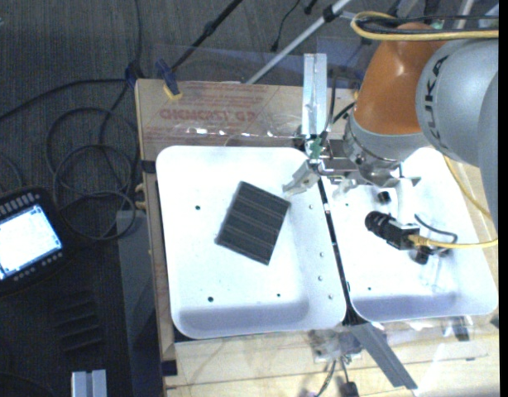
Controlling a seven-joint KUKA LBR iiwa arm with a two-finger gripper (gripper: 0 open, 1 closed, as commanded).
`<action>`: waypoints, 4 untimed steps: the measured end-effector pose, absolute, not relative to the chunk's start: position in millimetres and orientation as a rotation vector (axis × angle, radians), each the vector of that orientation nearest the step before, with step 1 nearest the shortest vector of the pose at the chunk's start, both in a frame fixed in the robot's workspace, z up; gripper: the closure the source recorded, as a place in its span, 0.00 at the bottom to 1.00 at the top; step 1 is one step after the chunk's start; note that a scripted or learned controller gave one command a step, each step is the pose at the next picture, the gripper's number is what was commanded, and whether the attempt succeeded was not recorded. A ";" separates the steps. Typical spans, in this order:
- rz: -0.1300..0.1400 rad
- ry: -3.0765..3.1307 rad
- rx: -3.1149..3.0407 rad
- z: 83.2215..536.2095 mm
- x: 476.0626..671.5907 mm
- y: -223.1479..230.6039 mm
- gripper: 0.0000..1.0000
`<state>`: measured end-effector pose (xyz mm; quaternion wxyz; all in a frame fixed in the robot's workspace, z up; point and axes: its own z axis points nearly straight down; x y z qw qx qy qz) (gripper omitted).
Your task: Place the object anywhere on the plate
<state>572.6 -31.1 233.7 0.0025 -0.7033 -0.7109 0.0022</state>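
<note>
Readable lettering: one brand fragment

Black letters "KU" stand on the grey metal arm casing (461,89), beside its orange band; red print on the cardboard sheet (213,114) is illegible.

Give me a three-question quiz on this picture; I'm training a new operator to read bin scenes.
1. True or false: the dark ribbed plate lies in the left bin.
2. Which is nearer the divider between the bins? A) the gripper B) the plate
3. Fill in: the arm's band above the wrist is ____.

Key: 1 true; 2 A; 3 orange.
</note>
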 end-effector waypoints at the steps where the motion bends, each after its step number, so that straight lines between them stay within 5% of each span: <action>1: 0.005 -2.313 -2.120 275.7 540.0 -19.6 0.00; 2: 0.006 -2.323 -2.111 318.9 575.7 -7.1 0.00; 3: 0.008 -2.312 -2.123 283.2 566.5 37.7 0.00; 4: 0.010 -2.309 -2.128 258.9 575.1 14.2 0.00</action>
